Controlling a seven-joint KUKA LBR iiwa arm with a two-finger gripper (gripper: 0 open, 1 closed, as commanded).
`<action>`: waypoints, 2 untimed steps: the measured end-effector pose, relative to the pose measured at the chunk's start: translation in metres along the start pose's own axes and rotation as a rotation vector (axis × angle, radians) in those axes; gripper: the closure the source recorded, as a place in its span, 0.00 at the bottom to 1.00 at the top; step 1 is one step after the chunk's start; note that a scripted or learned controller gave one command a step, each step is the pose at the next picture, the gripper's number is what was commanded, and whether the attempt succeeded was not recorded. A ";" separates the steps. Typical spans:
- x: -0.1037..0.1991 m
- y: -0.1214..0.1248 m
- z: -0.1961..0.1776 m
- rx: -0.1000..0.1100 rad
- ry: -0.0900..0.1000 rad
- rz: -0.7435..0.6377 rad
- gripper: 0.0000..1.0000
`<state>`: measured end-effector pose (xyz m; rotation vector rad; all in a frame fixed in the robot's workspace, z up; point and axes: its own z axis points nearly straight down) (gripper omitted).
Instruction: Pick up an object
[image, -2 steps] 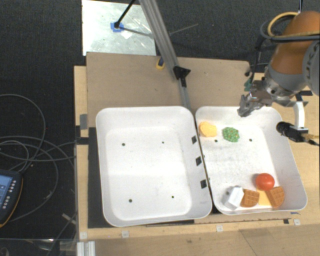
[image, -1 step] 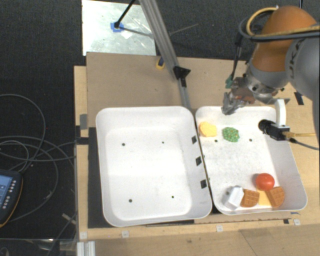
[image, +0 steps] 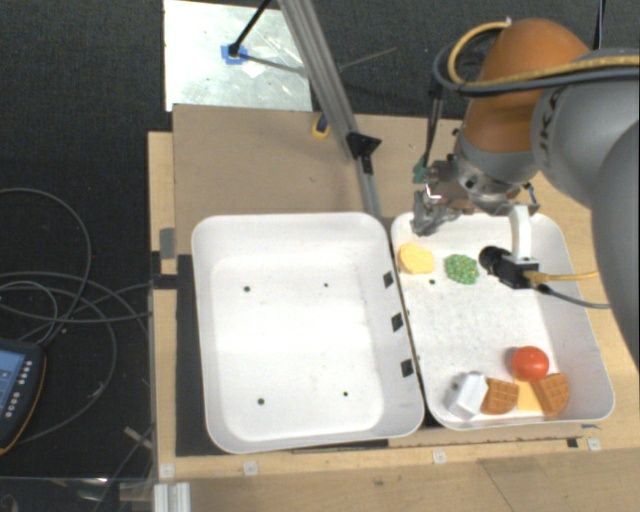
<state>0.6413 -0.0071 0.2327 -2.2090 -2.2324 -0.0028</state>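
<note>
The yellow piece (image: 417, 260) lies in the right bin (image: 580, 330), near its far left corner, with a green ball (image: 461, 268) just beside it. The gripper (image: 430, 222) hangs just behind the yellow piece, nothing visibly held; how far it is open I cannot tell. This looks like the approach step: next, a descent centred on one object.
</note>
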 end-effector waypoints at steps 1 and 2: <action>0.059 -0.002 0.009 0.000 0.000 -0.001 1.00; 0.106 0.000 0.013 -0.001 0.000 0.000 1.00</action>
